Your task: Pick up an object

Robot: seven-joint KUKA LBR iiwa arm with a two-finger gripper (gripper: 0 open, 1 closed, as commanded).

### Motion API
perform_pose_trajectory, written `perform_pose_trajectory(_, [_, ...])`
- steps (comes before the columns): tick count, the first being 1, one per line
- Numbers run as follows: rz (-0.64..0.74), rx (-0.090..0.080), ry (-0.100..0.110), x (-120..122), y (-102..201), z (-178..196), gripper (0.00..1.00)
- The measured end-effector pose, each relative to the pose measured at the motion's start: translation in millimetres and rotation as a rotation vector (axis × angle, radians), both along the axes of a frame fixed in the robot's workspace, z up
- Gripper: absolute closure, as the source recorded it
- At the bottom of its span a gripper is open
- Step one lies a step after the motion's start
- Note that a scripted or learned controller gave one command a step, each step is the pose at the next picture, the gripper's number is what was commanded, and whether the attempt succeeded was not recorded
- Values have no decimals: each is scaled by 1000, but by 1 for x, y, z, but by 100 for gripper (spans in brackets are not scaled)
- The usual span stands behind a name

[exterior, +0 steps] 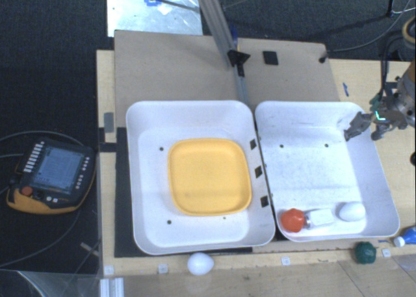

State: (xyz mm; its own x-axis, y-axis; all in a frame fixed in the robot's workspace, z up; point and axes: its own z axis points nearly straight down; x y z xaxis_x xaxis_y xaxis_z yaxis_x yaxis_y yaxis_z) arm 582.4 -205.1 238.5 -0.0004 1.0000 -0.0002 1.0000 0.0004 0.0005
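Observation:
A yellow square plate [210, 176] lies in the left bin [144, 159]. Along the front of the right bin [305, 159] sit an orange-red ball [292, 219], a small white block [319, 217] and a white egg-shaped object [351, 211]. My gripper [366, 127] hangs at the right bin's far right edge, its two dark fingers spread apart with nothing between them. It is well behind the three objects.
A white egg shape [200, 264] lies on the bench in front of the left bin. A dark green ball [364, 252] rests off the right bin's front corner. A teach pendant [52, 177] sits at the left. A metal pole [218, 16] slants across the back.

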Motion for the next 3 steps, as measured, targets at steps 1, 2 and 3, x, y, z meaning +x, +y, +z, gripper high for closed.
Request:
perform_pose_trajectory(1, [0, 0, 0, 0, 0, 0, 0])
perform_pose_trajectory(2, [1, 1, 3, -1, 9, -46, 0])
perform_pose_trajectory(3, [-1, 1, 3, -6, 4, -90, 0])
